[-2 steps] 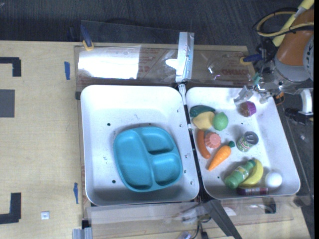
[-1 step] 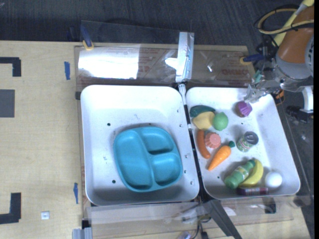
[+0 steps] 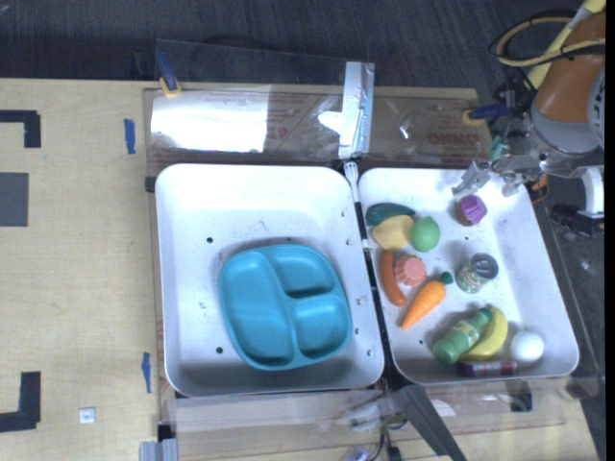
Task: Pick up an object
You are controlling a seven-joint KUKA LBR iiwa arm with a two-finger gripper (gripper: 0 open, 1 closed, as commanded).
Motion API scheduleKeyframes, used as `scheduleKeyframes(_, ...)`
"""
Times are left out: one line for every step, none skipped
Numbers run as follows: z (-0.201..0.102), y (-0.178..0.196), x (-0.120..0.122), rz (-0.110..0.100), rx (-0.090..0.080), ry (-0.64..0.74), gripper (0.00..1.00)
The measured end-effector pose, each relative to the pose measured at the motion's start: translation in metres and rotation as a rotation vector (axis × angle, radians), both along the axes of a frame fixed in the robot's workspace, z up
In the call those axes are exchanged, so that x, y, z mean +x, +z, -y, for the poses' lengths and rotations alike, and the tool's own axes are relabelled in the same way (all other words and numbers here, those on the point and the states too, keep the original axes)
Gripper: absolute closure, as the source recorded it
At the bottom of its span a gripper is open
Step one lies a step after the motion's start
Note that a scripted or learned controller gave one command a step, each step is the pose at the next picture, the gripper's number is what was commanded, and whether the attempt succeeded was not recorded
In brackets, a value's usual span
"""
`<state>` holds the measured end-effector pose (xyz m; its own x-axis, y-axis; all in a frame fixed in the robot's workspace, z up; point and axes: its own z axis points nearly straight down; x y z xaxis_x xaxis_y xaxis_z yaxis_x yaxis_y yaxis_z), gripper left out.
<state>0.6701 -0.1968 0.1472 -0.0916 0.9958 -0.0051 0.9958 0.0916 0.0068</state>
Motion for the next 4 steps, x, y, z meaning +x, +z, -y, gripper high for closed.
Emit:
scheduleKeyframes(0.021, 0.126, -0.002, 0.001, -0.001, 0.182, 0.0)
scheduleKeyframes(0.025, 0.01, -0.001, -0.002, 0.002, 0.012, 0.0)
scheduleKeyframes(0.021, -0.006, 0.0, 0.005, -0.001, 0.021, 0.0)
scheduleKeyframes(0.016, -0.017, -0.004, -0.002, 0.002, 0.009, 0.0)
